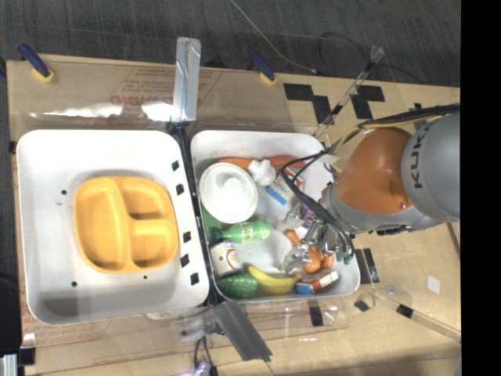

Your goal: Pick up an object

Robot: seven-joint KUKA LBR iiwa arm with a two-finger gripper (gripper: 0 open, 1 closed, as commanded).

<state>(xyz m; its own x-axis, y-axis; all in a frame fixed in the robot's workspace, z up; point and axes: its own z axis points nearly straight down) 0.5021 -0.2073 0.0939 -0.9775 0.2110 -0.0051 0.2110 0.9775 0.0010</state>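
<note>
Arm [407, 178] comes in from the right edge of the bench, orange band [376, 180] over the right bin's [258, 139] right wall, wrist bent down into the bin's front right corner. Gripper [307, 251] sits low among the clutter there, cables draped over it; can't tell how it stands, too tangled and small to read, and nothing is seen caught in it.

Right bin is packed. Banana [272, 280] lies along the front wall, long axis left-right, ends curving up, just front-left of the gripper. Green bottle [239, 233] lies on its side mid-bin, long axis left-right, pale cap end toward the right. White bowl [228, 193] upright, near the bin's left wall, toward the back. Green item [238, 286] in the front left corner, touching the banana's left end. Orange bits [313, 263] right by the gripper.

Left bin [47, 155] carries a yellow divided tray [125, 222], flat, mid-bin.
</note>
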